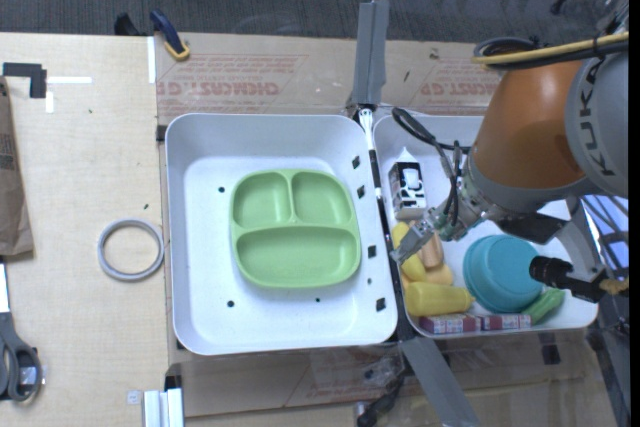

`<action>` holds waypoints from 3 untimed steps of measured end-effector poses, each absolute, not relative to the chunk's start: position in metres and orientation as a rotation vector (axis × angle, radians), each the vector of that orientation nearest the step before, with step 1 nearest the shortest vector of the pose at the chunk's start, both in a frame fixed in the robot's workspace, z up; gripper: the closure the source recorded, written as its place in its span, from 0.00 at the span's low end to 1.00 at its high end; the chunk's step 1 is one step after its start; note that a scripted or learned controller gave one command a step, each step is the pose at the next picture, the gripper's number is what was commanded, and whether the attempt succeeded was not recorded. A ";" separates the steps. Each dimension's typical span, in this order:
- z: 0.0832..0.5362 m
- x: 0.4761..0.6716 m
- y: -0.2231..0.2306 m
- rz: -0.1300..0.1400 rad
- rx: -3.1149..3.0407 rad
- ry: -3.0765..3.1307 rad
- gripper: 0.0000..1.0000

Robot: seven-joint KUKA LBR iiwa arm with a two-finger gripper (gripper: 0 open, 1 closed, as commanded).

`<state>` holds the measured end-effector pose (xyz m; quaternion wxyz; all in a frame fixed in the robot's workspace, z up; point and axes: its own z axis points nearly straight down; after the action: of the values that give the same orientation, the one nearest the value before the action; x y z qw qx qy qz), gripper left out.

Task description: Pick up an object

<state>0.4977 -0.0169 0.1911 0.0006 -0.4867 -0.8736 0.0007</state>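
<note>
Yellow and orange toy foods (430, 265) lie heaped in the right bin (575, 315) beside a blue bowl (503, 272), and the end effector (432, 227) hangs just above them, grip state unreadable, apparently mid-approach; next it must descend and close on one

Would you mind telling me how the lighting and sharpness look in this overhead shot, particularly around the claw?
Camera view: lighting is even and soft, with faint shadows inside the left bin; the green divided plate is sharp; the claw looks slightly blurred and partly shaded under the arm, so detail among the right bin's items is harder to read.
</note>
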 end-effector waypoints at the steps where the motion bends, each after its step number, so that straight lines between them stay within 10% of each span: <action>1: 0.191 0.520 -0.091 0.003 -1.615 -2.695 0.00; 3: 0.191 0.540 -0.089 0.002 -1.659 -2.669 0.00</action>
<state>0.5397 -0.0895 0.1911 -0.0003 -0.5278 -0.8494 0.0006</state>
